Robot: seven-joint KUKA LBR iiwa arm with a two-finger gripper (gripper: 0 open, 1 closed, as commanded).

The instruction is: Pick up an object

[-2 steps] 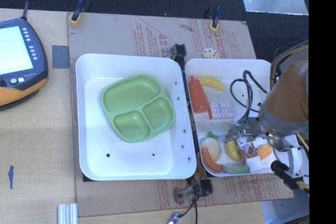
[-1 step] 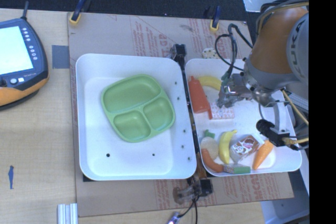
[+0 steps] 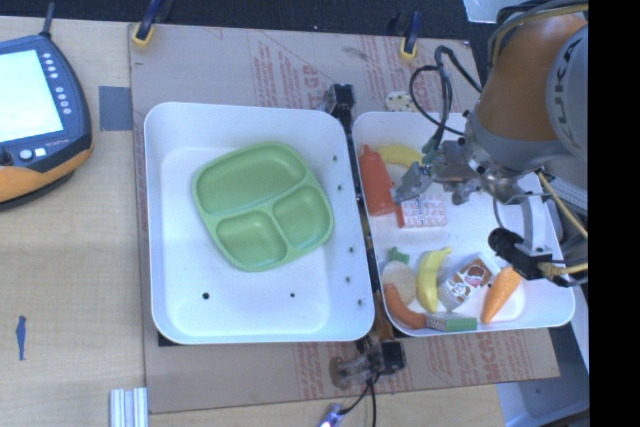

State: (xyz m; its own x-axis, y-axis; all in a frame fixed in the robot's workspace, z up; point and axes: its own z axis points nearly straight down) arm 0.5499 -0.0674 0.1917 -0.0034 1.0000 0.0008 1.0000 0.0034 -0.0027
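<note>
The right bin (image 3: 560, 315) holds several toy foods. An orange-red bottle (image 3: 377, 180) lies along its left wall, with a yellow piece (image 3: 398, 154) beside its top. A pink-and-white packet (image 3: 427, 210) lies in the middle. Nearer the front are a banana (image 3: 430, 277), a small printed pack (image 3: 466, 281), a carrot (image 3: 502, 293), a sausage (image 3: 400, 307) and a green stick (image 3: 452, 322). My gripper (image 3: 435, 190) hangs over the pink packet, open, with one finger (image 3: 409, 183) close to the bottle. Nothing is held between its fingers.
The left bin (image 3: 170, 215) bears a green divided plate (image 3: 262, 205). A black clip (image 3: 342, 99) sits at the bins' far joint. A teach pendant (image 3: 35, 120) lies at the far left. Cables (image 3: 440, 100) loop off the wrist over the right bin's back.
</note>
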